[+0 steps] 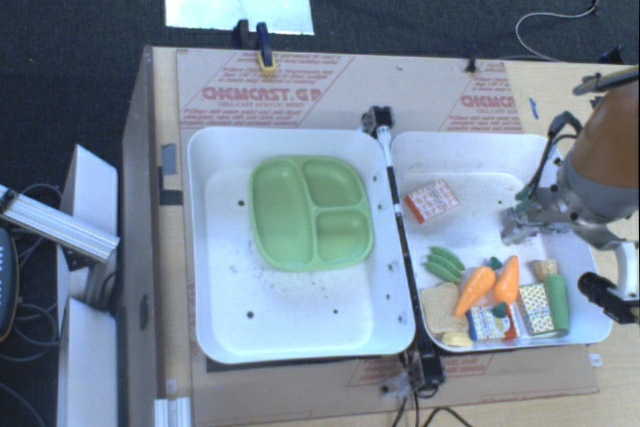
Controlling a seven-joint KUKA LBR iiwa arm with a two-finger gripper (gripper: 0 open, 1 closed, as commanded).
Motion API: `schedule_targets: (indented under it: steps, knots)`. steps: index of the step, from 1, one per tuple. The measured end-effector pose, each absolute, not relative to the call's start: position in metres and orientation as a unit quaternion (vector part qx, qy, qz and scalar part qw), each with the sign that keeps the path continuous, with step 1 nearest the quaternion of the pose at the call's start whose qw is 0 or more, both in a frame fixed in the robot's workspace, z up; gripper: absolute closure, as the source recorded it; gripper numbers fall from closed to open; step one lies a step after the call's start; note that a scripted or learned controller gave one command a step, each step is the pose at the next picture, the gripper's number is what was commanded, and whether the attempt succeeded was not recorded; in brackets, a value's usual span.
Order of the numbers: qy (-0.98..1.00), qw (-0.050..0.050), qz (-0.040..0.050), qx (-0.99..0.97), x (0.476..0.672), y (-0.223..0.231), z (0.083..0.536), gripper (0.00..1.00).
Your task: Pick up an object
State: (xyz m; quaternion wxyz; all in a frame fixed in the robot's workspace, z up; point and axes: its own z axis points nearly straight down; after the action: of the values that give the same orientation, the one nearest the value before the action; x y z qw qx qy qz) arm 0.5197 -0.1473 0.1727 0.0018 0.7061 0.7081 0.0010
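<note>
I've got the arm (605, 155) reaching in from the right edge, orange band up top, and the gripper (522, 220) hanging over the right bin (470, 155), near its right side; from this angle I cannot tell how it stands, and I see nothing held in it. Out to the gripper's left, on open bin floor, lies a small red-and-white carton (432, 200), apart from everything else. Below the gripper, toward the near edge of the bin, the rest is bunched up: two orange carrots (490, 283) side by side, green pea pods (445, 264) just left of them, a green cylinder (556, 302) a little to the right, and two small printed boxes (515, 317) right against the carrots' lower ends. Much farther left, across the divider, the left bin (225, 245) carries a green divided plate (310, 212) lying flat, well apart from the gripper.
</note>
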Motion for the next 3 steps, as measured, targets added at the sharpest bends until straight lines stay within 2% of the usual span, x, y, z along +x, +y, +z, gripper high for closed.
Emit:
schedule_targets:
  steps: [1, 2, 3]
  knots:
    - [0.708, 0.001, 0.0007, 0.706, 0.519, -0.147, 0.172, 0.00]
    - [0.708, 0.001, 0.0006, 0.707, 0.487, -0.162, 0.084, 0.00]
    - [0.708, 0.002, 0.0018, 0.707, 0.488, -0.161, 0.095, 1.00]
